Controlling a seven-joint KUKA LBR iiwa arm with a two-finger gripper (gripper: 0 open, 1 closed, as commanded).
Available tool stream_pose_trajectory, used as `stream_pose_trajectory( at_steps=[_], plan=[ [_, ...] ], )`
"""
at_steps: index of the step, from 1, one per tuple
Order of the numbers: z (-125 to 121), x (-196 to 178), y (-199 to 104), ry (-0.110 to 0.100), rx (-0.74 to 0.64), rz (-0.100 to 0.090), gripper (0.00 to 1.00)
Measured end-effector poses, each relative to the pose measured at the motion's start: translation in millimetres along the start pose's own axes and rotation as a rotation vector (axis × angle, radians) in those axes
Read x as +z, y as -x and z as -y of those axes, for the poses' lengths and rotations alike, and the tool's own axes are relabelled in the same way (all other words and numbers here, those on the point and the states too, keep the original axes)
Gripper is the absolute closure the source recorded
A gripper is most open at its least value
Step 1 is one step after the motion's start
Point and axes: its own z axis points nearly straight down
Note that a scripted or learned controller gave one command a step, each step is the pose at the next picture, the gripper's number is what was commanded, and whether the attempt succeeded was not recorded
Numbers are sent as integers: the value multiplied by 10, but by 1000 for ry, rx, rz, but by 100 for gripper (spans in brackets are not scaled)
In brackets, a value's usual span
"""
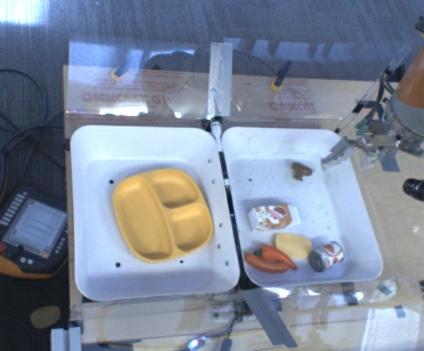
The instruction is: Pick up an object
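The small brown lump [302, 170] is seen just left of the claw [338, 154], whose grip cannot be told.

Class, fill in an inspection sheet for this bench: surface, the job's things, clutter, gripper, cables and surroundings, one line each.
Surface: two white bins side by side, left bin and right bin.
Job's things: right bin holds a brown lump, a snack packet, a yellow piece, a carrot and a small can.
Clutter: yellow divided tray in the left bin.
Gripper: gripper above the right bin's far right corner, holding nothing visible.
Cables: black cables at left.
Surroundings: teach pendant on carpet.
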Motion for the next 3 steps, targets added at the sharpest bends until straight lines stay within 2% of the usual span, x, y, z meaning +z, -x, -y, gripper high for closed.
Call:
stream_pose_trajectory(
  at_steps=[1,2,3],
  plan=[
    [-69,1339,-410,0,81,2,0],
    [734,1370,-836,14,-83,5,0],
    [982,1365,-1165,21,-166,10,0]
  ],
)
